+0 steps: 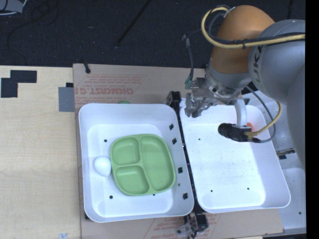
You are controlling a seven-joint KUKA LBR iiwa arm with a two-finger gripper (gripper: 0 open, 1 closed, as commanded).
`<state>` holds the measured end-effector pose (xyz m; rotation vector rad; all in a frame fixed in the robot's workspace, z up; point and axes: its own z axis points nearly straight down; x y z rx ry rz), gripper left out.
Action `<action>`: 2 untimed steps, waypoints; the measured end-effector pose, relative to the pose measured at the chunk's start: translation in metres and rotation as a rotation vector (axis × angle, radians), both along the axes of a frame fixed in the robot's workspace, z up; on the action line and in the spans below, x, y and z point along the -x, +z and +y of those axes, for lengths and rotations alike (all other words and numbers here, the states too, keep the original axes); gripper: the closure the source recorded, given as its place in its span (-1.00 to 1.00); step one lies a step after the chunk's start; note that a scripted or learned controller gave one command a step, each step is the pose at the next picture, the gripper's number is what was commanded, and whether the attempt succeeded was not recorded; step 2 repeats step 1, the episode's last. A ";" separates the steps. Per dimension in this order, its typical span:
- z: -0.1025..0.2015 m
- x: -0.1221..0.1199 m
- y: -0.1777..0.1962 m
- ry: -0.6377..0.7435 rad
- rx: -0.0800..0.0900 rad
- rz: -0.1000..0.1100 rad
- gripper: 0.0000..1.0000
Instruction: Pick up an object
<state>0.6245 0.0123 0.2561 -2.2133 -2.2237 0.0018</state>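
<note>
Green three-compartment plate [143, 164] lies in the left bin [92, 121], a white egg [102, 166] touching its left edge. The gripper [194, 107] hangs at the right bin's [234, 195] far-left corner, open or closed I cannot tell.

robot lab: bench [35, 173] w/ 2 bins [95, 133]

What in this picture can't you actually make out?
- Camera view: the right bin's far right corner is covered by the arm.
- Camera view: the tool is small and dark against the bin rim, so whether it holds anything is unclear.
- Camera view: the white round thing beside the green tray is too small to tell egg from ball.
</note>
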 end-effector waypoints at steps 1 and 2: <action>0.050 -0.003 -0.023 -0.002 0.002 0.002 1.00; 0.050 -0.003 -0.023 -0.002 0.002 0.002 1.00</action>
